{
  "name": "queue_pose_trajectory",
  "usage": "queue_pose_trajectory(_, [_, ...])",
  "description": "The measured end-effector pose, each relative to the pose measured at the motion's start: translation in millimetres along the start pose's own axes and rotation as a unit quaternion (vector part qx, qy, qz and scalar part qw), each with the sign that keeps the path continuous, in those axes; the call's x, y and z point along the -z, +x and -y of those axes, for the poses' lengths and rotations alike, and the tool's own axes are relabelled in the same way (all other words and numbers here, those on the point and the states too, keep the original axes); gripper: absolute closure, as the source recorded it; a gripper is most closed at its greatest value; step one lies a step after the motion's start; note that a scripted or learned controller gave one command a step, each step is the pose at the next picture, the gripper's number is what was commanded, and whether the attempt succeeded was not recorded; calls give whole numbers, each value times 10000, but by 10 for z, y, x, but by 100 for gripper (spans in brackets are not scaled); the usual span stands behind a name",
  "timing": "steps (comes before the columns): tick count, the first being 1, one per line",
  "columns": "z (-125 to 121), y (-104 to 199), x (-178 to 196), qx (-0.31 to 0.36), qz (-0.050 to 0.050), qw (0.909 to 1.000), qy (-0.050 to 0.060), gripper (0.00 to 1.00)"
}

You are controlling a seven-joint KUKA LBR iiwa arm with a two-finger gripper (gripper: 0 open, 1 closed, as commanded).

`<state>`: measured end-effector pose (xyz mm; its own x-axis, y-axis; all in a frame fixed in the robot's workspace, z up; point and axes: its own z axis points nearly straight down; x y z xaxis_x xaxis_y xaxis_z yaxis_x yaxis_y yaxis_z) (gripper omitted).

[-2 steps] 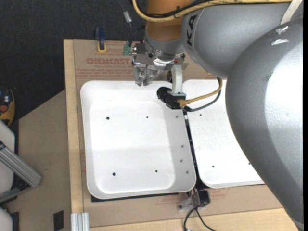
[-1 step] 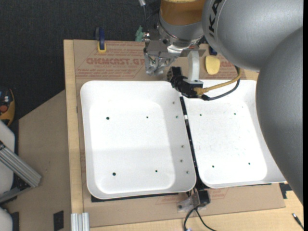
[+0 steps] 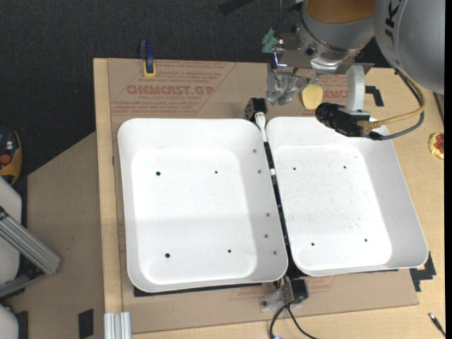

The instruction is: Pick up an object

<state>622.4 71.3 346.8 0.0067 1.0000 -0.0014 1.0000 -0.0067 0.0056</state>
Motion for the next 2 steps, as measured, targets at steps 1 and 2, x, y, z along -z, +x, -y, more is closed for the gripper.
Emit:
queue_pose_trajectory(1, [-376,507,-1099,52,-7,10000,65,100])
queue_pose_trajectory(2, [-445,172,-528,21,-5,10000,-6,100])
